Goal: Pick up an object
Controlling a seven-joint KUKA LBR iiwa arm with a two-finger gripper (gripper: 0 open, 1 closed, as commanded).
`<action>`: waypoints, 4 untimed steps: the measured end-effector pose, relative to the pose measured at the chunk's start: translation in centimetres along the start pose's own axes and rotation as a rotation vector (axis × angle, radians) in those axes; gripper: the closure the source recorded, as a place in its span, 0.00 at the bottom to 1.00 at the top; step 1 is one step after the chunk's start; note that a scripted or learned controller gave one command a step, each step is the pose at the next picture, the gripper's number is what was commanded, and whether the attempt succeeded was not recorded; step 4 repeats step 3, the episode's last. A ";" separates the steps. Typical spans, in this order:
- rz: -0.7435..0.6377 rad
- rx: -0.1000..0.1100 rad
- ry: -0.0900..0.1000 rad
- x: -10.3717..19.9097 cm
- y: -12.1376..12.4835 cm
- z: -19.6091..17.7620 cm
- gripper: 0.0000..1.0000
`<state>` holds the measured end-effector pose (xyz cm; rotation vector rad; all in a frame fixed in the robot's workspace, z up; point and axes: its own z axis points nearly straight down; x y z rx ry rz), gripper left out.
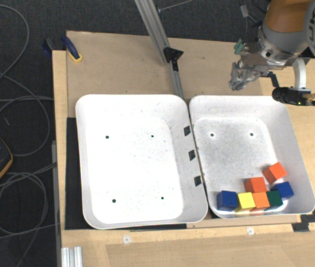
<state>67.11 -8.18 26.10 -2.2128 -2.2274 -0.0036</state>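
I see my claw hanging above the bench just past the far rim of the right bin, well apart from the blocks; it carries nothing, and whether it is spread or pressed together I cannot tell. The blocks cluster in that bin's near right corner, touching one another. They look small, light, stiff and smooth-faced. I judge the orange block, at the cluster's far edge, easiest to take across two flat opposite faces.

You're looking at a robotics lab: plywood bench, two white bins, loose cables on dark carpet, KUKA arm.
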 end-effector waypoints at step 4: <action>-0.001 0.004 0.000 16.5 -1.8 1.5 1.00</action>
